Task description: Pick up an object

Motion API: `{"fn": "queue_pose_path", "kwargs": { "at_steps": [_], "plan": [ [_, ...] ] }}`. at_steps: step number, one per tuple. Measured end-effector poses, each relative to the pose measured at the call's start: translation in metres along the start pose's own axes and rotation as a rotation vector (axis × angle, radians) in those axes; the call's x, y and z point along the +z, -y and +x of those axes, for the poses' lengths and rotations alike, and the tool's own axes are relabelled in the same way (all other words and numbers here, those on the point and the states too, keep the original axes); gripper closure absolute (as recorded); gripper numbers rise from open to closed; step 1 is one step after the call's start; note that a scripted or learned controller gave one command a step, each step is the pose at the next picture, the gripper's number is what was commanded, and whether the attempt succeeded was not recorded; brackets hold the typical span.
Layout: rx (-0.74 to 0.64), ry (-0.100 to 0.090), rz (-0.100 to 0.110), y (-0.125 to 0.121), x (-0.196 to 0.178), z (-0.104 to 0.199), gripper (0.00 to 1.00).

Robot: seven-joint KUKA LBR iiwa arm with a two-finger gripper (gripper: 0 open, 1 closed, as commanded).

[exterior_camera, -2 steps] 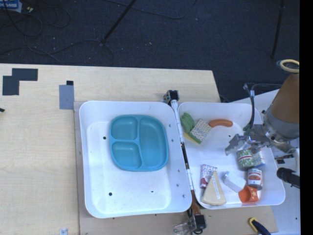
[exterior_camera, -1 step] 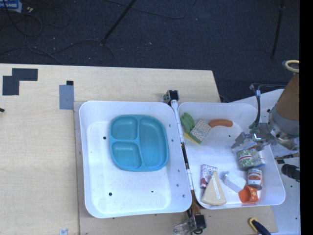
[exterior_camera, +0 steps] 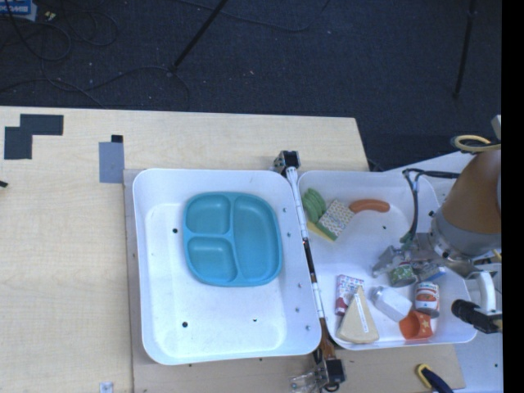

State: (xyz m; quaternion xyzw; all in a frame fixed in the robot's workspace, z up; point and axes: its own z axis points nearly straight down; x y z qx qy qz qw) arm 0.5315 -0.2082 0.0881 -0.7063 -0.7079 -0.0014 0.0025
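Observation:
My gripper (exterior_camera: 399, 262) hangs low over the right bin (exterior_camera: 385, 188), near its right side, with the grey arm and its orange band (exterior_camera: 479, 191) reaching in from the right. A small dark green object (exterior_camera: 404, 275) lies right under the gripper tip; I cannot tell whether it is touched. Just below sit a small can with a red label (exterior_camera: 426, 295), a white block (exterior_camera: 390, 304) and an orange piece (exterior_camera: 416, 326). A pale cheese wedge (exterior_camera: 359, 318) and a pink-and-white carton (exterior_camera: 346, 291) lie at the bin's front left.
At the back of the right bin lie a red sausage (exterior_camera: 369, 206), a speckled square sponge (exterior_camera: 336, 216) and a green vegetable (exterior_camera: 314, 206). The left bin (exterior_camera: 155, 318) holds a blue divided plate (exterior_camera: 232, 238). A ridge (exterior_camera: 300, 236) separates the bins.

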Motion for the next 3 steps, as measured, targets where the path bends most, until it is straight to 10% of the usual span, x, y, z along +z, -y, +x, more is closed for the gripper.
{"fn": "queue_pose_path", "kwargs": {
  "at_steps": [1, 2, 3],
  "plan": [
    [0.006, 0.003, 0.000, 0.000, -0.010, -0.002, 1.00],
    [0.000, 0.004, -0.006, -0.012, -0.002, 0.079, 1.00],
    [-0.002, 0.003, -0.002, -0.007, -0.100, 0.175, 1.00]
  ]
}}
